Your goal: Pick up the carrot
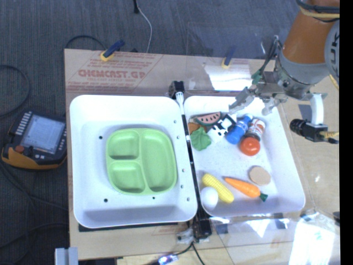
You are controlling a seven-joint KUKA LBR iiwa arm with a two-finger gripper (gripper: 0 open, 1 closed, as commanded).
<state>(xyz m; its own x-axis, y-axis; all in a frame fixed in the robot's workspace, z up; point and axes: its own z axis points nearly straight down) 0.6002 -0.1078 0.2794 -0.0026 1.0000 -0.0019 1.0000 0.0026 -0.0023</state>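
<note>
The carrot (242,186) is orange with a small green tip. It lies slanted near the front of the right bin (287,170), between a yellow corn cob (218,187) and a tan disc (259,175). My gripper (251,108) hangs over the far end of that bin, well behind the carrot. Its fingers are spread open with nothing between them. One finger (238,103) points left toward a watermelon slice (208,118).
Beneath the gripper sit a blue bottle (238,131), a small can (255,127) and a red tomato (250,146). A green leafy piece (200,141) and a white egg (209,197) lie by the bin's left wall. A green divided plate (140,160) rests in the left bin (83,164).
</note>
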